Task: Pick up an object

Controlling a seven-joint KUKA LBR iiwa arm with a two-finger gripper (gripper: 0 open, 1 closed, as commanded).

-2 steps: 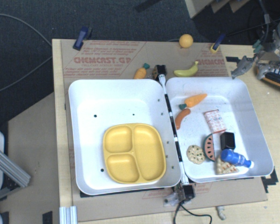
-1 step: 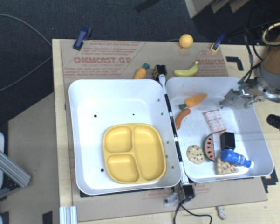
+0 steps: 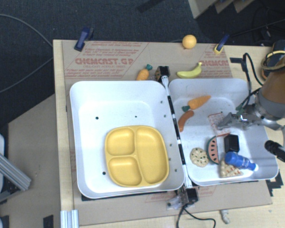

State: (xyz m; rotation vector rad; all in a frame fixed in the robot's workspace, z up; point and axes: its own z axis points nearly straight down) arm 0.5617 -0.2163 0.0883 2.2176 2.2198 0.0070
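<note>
Tool low in right bin, poised over pinkish item near carrot, likely lining up a grasp; grip state cannot be told.

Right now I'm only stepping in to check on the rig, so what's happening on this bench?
The grey arm reaches in from the right over the right bin. Its tool sits low among the toy food, near a carrot, a watermelon slice, a cookie and a blue piece. Nothing is visibly held. The left bin holds a yellow divided plate.
</note>
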